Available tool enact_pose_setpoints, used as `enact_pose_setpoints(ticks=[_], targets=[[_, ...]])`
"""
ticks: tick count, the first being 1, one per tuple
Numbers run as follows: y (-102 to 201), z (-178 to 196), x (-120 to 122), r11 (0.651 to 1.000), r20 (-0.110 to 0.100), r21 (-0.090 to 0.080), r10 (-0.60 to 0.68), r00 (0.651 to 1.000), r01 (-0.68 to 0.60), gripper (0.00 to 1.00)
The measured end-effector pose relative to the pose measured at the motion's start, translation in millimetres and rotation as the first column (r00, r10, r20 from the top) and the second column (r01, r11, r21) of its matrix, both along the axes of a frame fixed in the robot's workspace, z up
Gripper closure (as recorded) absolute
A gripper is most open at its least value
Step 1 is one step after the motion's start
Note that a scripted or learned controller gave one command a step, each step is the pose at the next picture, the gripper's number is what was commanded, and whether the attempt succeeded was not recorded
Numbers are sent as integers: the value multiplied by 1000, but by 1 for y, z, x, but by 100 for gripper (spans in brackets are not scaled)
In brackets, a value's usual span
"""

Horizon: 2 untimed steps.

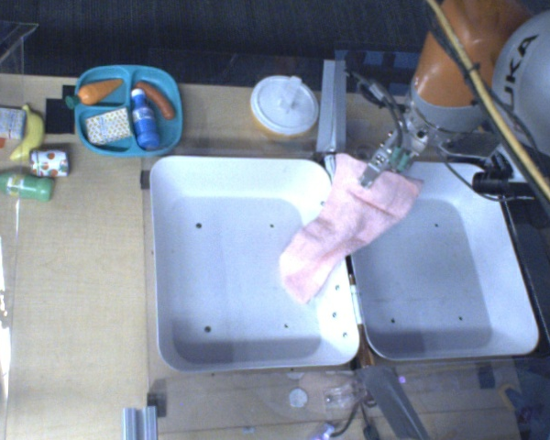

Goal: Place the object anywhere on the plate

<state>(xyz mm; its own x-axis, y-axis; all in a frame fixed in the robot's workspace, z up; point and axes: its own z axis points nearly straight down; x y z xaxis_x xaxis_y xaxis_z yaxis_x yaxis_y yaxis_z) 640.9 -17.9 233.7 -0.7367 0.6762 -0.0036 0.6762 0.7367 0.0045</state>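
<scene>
Left of the bins, a blue divided plate point(128, 108) stands on the bench point(64, 291); its 3 compartments hold toy food, among them an orange carrot-like piece point(102, 91), a blue bottle point(144, 117) and a checked item point(107, 126). A yellow-based lidded tub point(285, 106) sits behind the bins. The left bin point(211, 273) carries the lower end of a pink cloth point(348, 223), which drapes across the shared rims into the right bin point(458, 282). The gripper point(378, 166) is clenched on the cloth's upper corner, lifting it at the right bin's rear left. Judged step: transport, with the cloth raised but only partly clear of the bins. The next move likely calls for more height so the trailing end clears the rims, then travel left and rearward to the plate, where the occupied compartments leave little free surface.
</scene>
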Motion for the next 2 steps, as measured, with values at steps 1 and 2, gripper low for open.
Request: enact_pose_setpoints(ticks=[1, 2], targets=[[51, -11, -21, 920, -1, -1, 392, 920, -392, 100], [89, -4, -49, 739, -1, -2, 674, 739, -674, 100]])
